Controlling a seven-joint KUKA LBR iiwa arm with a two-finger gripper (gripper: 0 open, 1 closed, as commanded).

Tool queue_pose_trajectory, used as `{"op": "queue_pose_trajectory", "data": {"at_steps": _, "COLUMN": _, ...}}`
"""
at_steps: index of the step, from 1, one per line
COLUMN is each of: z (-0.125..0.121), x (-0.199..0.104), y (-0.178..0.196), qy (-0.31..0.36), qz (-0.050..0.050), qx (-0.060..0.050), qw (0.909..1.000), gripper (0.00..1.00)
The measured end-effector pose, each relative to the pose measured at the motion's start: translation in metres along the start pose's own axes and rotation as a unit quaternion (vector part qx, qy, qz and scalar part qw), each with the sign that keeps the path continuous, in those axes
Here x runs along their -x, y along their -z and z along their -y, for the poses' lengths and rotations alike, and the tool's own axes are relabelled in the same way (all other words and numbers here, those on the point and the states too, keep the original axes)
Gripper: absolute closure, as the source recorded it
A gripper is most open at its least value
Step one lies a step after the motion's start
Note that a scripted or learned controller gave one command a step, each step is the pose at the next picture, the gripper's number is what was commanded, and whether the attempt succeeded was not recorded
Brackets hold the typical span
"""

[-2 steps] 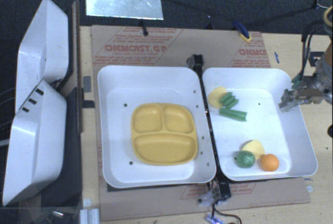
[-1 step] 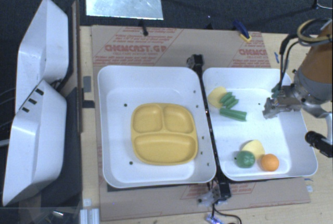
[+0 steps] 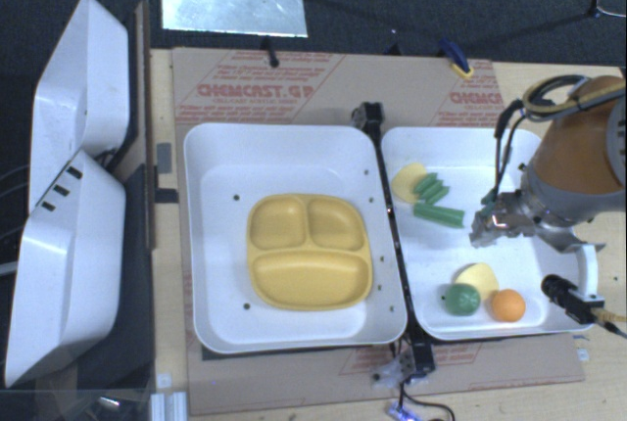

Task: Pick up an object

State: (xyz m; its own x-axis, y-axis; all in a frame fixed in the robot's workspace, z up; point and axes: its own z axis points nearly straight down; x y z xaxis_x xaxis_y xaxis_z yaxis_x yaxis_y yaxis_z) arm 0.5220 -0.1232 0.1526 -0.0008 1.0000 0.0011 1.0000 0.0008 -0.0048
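The arm comes in from the right of the frame, its orange band bulking over the right-hand bin (image 3: 431,147), and the gripper (image 3: 495,225) hangs low over the middle of that bin's floor. From where I stand, whether it is released or clenched I cannot tell — the wrist hides too much, and nothing is visibly held.

The candidates for picking are all in this bin. Toward its upper left lies a pale yellow piece (image 3: 404,180) with green bean-like sticks (image 3: 432,199) touching it, spread loosely as if dropped. Along the lower edge sit a green round toy (image 3: 460,301), a yellow wedge (image 3: 480,276) resting against it, and an orange ball (image 3: 507,305) just beside them. The gripper sits between the two clusters, touching neither, so I judge that a target has not yet been settled.

The left bin (image 3: 217,213) holds a yellow divided plate (image 3: 310,250) lying flat in its middle — too broad to pinch easily, I'd guess. Both bins rest on the cardboard-covered worktop (image 3: 265,88).
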Motion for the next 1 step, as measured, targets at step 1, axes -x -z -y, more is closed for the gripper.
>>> {"op": "queue_pose_trajectory", "data": {"at_steps": 1, "z": 0.0123, "x": -0.0140, "y": -0.0335, "qy": 0.000, "qz": 0.000, "qx": 0.001, "qw": 1.0000, "gripper": 1.00}}
